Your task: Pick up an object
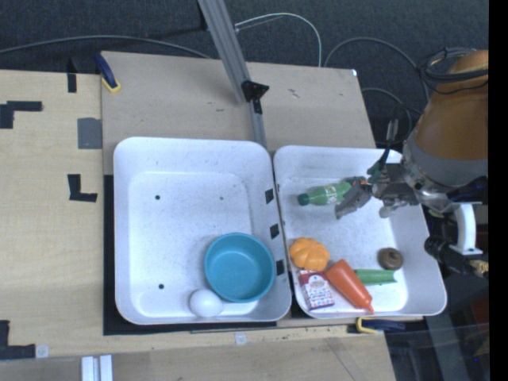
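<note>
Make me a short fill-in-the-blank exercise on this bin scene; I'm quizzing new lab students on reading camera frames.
1. The blue bowl sits in the ____ bin.
2. The white ball lies right beside the ____.
3. The gripper hovers by the green ____.
4. The carrot lies between the red-and-white packet and the small ____ disc.

Missing words: left; blue bowl; bottle; brown

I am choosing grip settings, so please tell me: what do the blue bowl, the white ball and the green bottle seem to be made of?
Blue bowl: probably plastic, one even colour with a smooth matte look.
White ball: smooth, uniform white; possibly plastic or foam, the view leaves it open.
Green bottle: likely plastic, with a slightly see-through green body and a darker cap.
</note>
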Robot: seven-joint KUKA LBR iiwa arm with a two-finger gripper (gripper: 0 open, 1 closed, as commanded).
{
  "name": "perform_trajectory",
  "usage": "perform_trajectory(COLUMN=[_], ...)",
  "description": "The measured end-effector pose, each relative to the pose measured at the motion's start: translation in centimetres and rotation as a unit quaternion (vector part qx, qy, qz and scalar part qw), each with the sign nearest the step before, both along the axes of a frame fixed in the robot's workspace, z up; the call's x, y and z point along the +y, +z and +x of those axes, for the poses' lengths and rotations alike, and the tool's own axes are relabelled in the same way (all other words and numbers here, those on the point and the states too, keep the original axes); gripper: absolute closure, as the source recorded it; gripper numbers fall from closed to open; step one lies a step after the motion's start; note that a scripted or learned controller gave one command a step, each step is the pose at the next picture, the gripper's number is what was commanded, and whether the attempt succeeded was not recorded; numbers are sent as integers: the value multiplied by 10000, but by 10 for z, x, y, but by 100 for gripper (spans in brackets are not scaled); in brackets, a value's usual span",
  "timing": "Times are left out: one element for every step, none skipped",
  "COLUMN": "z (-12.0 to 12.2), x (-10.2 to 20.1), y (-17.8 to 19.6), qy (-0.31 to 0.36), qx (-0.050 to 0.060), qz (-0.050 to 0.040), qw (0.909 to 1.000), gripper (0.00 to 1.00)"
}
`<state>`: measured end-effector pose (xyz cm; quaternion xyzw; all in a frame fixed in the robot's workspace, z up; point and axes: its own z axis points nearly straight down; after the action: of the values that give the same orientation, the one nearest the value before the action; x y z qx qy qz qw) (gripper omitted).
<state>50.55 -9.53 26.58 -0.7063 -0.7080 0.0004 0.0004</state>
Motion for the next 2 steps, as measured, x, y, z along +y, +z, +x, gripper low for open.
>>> perform_trajectory(z=[0, 4], x=[0, 8], y=[0, -58], qy=[-3, -1], qx=[1, 35], qz=[0, 4], qw=[10000, 10000], gripper=[0, 0])
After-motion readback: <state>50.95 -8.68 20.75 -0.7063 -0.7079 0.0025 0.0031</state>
